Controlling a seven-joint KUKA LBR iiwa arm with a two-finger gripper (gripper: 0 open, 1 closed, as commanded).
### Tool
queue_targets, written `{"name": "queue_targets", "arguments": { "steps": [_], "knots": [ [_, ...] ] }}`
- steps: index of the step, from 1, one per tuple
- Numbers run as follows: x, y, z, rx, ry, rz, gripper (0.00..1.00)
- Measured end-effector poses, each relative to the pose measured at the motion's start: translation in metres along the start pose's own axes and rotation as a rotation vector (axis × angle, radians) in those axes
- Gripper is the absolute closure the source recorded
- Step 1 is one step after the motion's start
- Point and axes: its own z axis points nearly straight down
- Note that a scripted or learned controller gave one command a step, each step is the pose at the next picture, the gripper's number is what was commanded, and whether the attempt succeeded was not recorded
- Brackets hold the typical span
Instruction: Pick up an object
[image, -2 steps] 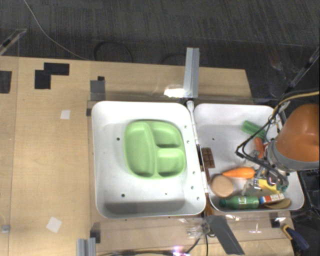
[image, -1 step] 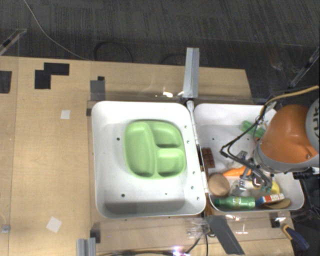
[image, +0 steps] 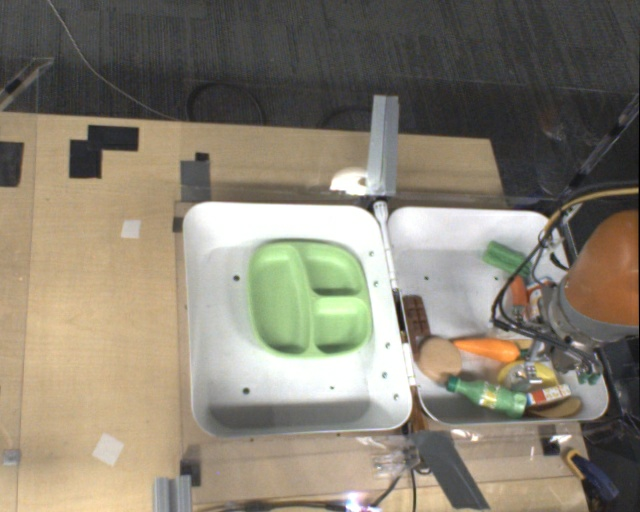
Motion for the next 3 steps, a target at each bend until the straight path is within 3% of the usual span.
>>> {"name": "queue_targets", "arguments": {
  "steps": [2, 3],
  "knots": [
    [-0.002, 0.065, -0.001, 0.001, -0.002, 0.056, 0.00],
    [-0.003, 0.078, -0.002, 0.006, -0.008, 0.076, 0.00]
  ]
}}
